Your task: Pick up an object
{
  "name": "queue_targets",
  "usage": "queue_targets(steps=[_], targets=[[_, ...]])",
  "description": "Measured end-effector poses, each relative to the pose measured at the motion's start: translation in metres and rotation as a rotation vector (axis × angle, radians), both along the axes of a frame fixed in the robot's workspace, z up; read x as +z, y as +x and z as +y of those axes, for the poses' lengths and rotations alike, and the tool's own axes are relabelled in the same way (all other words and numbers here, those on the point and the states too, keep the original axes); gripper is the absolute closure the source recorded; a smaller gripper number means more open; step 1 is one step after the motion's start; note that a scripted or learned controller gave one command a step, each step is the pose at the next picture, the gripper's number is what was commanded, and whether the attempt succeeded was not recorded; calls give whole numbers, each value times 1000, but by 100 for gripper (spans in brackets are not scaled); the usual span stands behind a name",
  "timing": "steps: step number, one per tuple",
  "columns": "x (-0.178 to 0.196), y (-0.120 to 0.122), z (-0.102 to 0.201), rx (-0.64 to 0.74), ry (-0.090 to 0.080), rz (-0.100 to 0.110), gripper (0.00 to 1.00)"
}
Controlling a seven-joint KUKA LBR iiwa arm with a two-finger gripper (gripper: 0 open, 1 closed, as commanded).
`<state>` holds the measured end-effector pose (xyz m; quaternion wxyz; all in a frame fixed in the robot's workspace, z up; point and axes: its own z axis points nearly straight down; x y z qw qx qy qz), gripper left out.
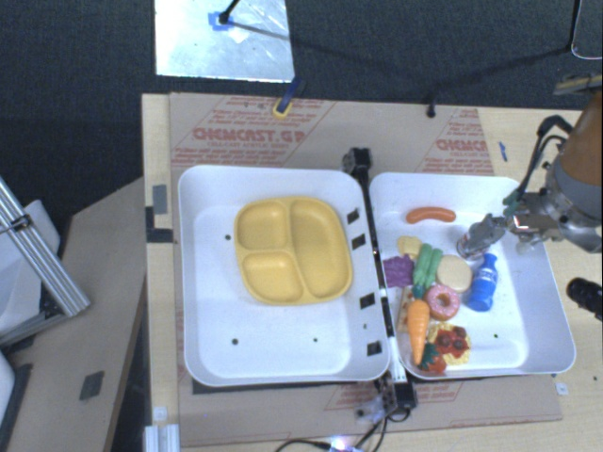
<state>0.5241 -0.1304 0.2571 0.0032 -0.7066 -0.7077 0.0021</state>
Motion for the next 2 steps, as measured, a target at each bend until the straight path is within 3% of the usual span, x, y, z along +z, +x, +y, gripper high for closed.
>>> queue_targets(steps=[1, 2], targets=[[4, 2, 0, 2, -2, -9, 0], [-37, 0, 1, 0, -1, -6, 0]])
